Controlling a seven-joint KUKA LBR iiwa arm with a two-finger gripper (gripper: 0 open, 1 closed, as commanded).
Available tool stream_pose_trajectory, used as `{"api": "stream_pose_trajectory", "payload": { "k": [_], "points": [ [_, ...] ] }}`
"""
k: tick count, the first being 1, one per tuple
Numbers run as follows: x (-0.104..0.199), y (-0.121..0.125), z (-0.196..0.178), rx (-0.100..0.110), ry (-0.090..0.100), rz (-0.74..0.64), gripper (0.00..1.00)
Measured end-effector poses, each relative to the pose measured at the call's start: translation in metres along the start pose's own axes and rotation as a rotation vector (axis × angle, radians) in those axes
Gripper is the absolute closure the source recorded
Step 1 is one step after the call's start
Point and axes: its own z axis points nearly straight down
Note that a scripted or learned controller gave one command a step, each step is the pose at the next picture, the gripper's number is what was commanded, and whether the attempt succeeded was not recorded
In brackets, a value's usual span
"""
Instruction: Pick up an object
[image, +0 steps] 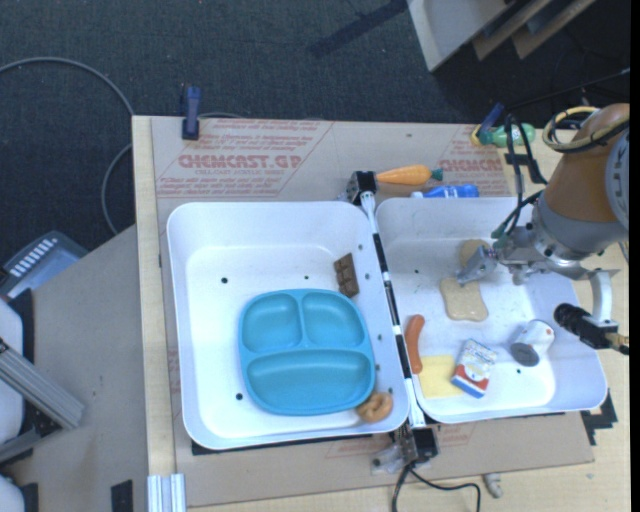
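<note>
The camera view shows the gripper (484, 262) low in the right bin (428, 222), near the bin's back half. Its tips sit right above a tan slice of toy bread (464, 299). I judge that bread to be the thing to pick up, as it is closest. The bread lies flat just below and a bit to the left of the gripper, with its long side running from the back of the bin to the front. I cannot tell how wide the gripper is, or whether it has hold of anything.

Also in the right bin are a toy hot dog (414, 343), a yellow cheese slice (434, 377), a small red and white box (472, 367) and a grey and white piece (530, 342).

The left bin (200, 235) holds a blue divided plate (305, 351), a brown chocolate bar (346, 274) and a small pretzel (376, 406).
</note>
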Motion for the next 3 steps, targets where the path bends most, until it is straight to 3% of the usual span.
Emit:
{"api": "stream_pose_trajectory", "payload": {
  "k": [1, 2, 3],
  "points": [
    [0.018, 0.022, 0.039, 0.0, 0.0, -0.001, 0.0],
    [0.029, -0.007, 0.038, 0.004, 0.003, 0.0, 0.0],
    [0.029, -0.007, 0.029, 0.002, 0.002, -0.001, 1.0]
  ]
}}
